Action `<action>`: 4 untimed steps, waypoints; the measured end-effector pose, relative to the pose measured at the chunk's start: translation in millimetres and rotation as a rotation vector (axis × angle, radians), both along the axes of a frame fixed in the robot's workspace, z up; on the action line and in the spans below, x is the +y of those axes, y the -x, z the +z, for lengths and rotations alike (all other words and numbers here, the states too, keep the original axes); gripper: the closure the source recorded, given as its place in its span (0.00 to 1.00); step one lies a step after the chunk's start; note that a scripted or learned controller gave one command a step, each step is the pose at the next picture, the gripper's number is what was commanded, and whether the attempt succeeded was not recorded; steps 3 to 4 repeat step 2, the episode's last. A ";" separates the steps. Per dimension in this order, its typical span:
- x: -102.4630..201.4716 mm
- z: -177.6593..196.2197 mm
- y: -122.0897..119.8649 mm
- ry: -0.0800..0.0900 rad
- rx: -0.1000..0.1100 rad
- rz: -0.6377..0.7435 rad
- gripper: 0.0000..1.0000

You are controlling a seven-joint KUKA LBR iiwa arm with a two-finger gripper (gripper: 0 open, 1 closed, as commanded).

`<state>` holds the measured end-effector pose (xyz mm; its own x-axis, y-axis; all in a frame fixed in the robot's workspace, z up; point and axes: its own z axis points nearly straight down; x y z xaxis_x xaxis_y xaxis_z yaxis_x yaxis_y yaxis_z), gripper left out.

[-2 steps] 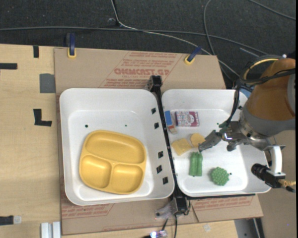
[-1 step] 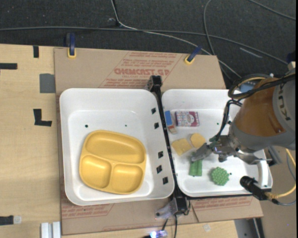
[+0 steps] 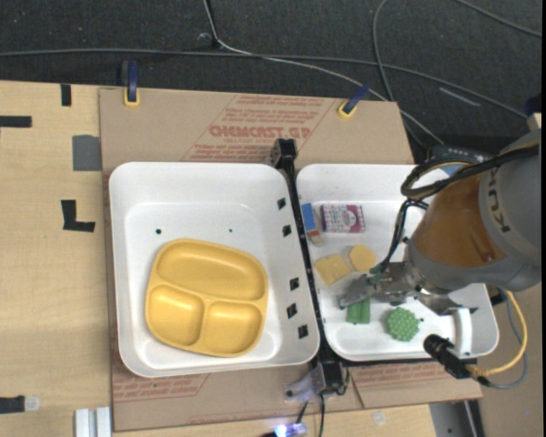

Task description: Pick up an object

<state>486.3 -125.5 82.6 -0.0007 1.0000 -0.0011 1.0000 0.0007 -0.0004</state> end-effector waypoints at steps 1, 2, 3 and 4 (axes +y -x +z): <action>-0.6 13.0 -1.1 0.001 -0.003 0.000 1.00; 0.3 54.7 -2.4 -0.001 -0.002 0.000 1.00; 0.3 54.7 -2.4 -0.001 -0.002 0.000 1.00; 0.3 54.7 -2.4 -0.001 -0.002 0.000 1.00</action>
